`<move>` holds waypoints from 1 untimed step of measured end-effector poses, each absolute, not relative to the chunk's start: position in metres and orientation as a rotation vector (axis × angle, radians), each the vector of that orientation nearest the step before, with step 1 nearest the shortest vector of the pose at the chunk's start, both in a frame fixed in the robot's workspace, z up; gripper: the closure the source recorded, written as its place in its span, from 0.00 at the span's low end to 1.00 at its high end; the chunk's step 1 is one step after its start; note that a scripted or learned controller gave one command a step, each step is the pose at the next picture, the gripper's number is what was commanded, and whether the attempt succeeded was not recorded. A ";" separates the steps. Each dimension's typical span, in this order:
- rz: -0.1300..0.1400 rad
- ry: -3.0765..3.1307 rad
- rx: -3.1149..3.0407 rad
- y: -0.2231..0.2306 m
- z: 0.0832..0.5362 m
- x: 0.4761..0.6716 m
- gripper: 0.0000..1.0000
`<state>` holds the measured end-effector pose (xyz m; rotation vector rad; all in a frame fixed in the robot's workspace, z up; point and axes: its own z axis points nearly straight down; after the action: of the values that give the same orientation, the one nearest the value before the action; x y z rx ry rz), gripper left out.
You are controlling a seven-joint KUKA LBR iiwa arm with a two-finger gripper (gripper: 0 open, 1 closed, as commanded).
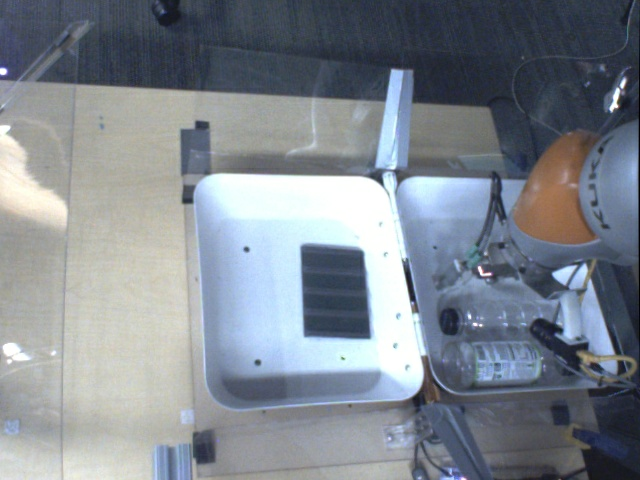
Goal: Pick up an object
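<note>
The arm (580,203) hangs over the right bin (425,208), where two clear bottles (490,340) lie side by side near its front wall. Whether the gripper is wide or narrow I cannot tell. Smooth, round plastic could roll or slip from a pinch, and the wall crowds any approach.

Pale wooden bench (110,298) against dark ribbed floor (300,13), glare at left.

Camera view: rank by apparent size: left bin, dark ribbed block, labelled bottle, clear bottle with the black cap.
1. left bin
2. dark ribbed block
3. labelled bottle and clear bottle: they look about alike, so no ranking between them.
</note>
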<state>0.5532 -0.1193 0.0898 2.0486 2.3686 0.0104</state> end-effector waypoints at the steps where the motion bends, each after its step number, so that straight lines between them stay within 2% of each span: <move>1: 0.007 2.599 1.752 -0.104 0.175 0.578 0.00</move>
<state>0.5784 -0.1036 0.1750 1.7519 2.5995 0.0068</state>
